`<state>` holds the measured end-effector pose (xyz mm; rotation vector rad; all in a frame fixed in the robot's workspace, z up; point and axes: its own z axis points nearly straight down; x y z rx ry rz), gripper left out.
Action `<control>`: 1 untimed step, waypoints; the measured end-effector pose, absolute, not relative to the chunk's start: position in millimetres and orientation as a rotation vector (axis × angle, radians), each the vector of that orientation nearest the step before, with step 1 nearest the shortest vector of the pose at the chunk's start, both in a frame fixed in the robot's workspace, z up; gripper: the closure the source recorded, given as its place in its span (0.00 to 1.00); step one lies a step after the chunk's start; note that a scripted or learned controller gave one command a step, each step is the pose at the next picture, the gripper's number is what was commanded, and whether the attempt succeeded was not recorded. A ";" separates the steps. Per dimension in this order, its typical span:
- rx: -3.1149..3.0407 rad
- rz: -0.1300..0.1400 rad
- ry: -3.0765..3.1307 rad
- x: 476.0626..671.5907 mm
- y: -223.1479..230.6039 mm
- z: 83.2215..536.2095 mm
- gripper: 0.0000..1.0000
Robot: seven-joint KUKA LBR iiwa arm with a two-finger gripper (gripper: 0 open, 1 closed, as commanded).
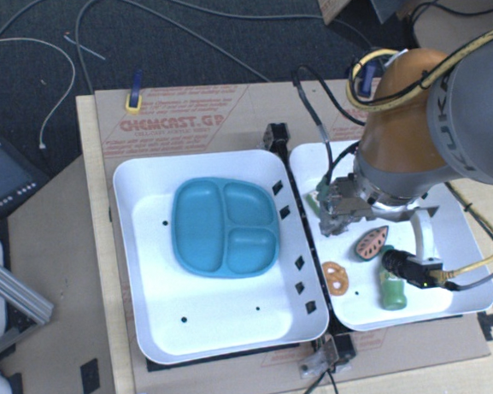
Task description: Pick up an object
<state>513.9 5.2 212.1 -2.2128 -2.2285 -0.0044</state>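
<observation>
While the grey arm [444, 106] with its orange band comes in from 3 o'clock, the gripper [335, 208] sits low over the right bin [415, 313], at about 9 o'clock of that bin, close to the wall shared with the left bin [154, 311]. Gripper state: cannot tell, the wrist covers it from above. Nothing is visibly held.

Right bin contents, all at 5 to 6 o'clock of the gripper:
- reddish oval piece [371, 243] with dark specks, near the bin's middle, just beside the gripper but apart from it.
- pretzel [335, 277], at 7 o'clock of the bin, near the left wall, flat.
- green object [393, 293], at 6 o'clock of the bin, near the front rim; exact type unclear.

The three pieces lie apart from each other.

Left bin: one blue divided plate [225, 226], three compartments, lying flat around the centre, slightly toward 12 o'clock.

Both bins rest on a brown board [171, 121] with red print. A blue-and-yellow clip [135, 94] sits at the board's 11 o'clock edge. Loose cables [45, 46] run over the dark floor at 12 o'clock.
</observation>
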 end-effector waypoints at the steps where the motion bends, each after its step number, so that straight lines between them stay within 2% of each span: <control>1: -2.213 -0.003 -2.228 526.5 59.3 205.8 1.00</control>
